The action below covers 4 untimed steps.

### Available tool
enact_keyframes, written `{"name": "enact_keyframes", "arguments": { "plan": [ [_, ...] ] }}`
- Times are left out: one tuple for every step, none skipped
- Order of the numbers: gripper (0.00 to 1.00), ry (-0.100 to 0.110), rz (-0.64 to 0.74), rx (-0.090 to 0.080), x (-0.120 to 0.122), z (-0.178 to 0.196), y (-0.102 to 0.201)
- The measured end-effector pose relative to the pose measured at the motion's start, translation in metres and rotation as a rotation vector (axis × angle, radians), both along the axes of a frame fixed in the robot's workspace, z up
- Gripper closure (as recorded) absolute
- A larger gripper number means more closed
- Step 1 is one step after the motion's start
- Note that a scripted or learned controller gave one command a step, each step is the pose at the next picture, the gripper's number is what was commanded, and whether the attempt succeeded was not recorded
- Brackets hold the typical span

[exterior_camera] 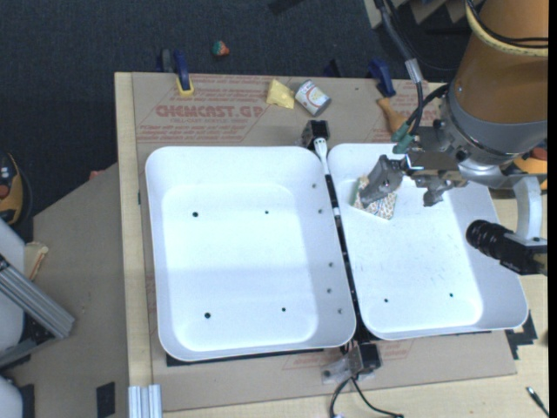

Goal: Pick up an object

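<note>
A small flat piece (377, 204), white with dark speckles and a tan edge, lies in the right bin (435, 303) near its back left corner. My gripper (406, 187) hangs over that corner with its two grey fingers spread apart. The left fingertip (380, 181) overlaps the top of the speckled piece. The right fingertip (432, 193) stands well to the piece's right over bare bin floor. Nothing sits between the fingers. The left bin (235, 259) shows its white floor with a few small dark dots.
Behind the bins on the cardboard lie a yellow scrap (280, 95) and a small grey-white box (313, 99). Blue clamps (183, 70) (380, 75) grip the board's back edge. A black cylinder (498, 243) juts over the right bin's right rim.
</note>
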<state>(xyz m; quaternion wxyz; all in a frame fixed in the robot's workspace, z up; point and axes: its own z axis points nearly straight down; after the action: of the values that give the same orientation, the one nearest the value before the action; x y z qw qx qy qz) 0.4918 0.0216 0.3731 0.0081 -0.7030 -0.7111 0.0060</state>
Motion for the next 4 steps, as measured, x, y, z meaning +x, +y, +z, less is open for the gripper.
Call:
{"name": "enact_keyframes", "arguments": {
  "plan": [
    [1.00,-0.024,-0.012,-0.003,0.004,0.019,-0.007],
    [1.00,-0.041,-0.009,-0.001,-0.013,0.171,0.004],
    [1.00,-0.025,-0.010,-0.003,-0.012,0.173,0.005],
    [1.00,-0.029,-0.010,-0.003,-0.011,0.184,0.005]
  ]
}}
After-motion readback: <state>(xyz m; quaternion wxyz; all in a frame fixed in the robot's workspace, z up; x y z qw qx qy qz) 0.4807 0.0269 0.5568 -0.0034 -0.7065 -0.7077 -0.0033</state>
